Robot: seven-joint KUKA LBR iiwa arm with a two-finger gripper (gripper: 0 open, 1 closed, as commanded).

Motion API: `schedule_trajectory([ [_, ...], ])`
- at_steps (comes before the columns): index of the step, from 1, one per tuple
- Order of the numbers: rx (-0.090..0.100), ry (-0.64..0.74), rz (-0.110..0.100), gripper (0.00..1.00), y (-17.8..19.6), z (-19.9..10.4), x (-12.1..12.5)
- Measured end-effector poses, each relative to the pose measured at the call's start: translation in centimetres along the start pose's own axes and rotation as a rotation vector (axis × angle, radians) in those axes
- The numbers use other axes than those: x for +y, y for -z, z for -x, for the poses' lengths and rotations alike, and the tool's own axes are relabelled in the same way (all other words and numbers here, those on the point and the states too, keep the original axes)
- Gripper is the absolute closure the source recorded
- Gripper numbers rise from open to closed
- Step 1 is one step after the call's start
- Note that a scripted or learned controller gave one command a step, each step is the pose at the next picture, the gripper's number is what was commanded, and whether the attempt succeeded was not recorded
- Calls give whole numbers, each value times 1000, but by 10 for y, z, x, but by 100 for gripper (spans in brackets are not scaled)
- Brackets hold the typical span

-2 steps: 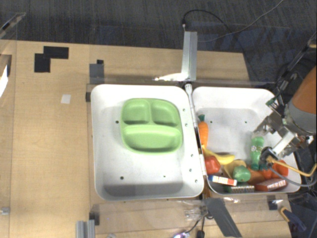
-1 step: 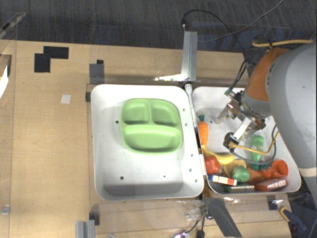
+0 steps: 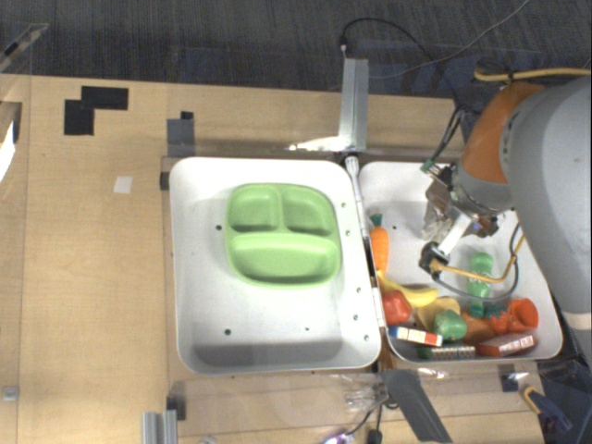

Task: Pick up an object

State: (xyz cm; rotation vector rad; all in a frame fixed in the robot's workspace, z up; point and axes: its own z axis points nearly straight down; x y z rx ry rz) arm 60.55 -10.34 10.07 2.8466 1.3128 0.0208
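2 bins: left [image 3: 199, 340] holds green tray [image 3: 281, 232], right [image 3: 402, 185] toys; tool [image 3: 442, 239] state unclear.

Two white bins sit side by side on a wooden bench [image 3: 83, 276]. The left bin [image 3: 199, 322] holds a green divided plate [image 3: 282, 232], three compartments, lying flat near its middle. The right bin [image 3: 398, 192] touches the left one along a shared edge. A metal post [image 3: 354, 100] stands behind the seam between the bins. Black marks [image 3: 95, 107] lie on the bench at far left. A black cable [image 3: 435, 49] runs across the dark carpet [image 3: 185, 17] beyond the bench.
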Motion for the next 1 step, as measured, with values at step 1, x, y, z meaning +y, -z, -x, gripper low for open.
schedule_trajectory([
  [1,-6,324,-10,100,101,14,-1],
])
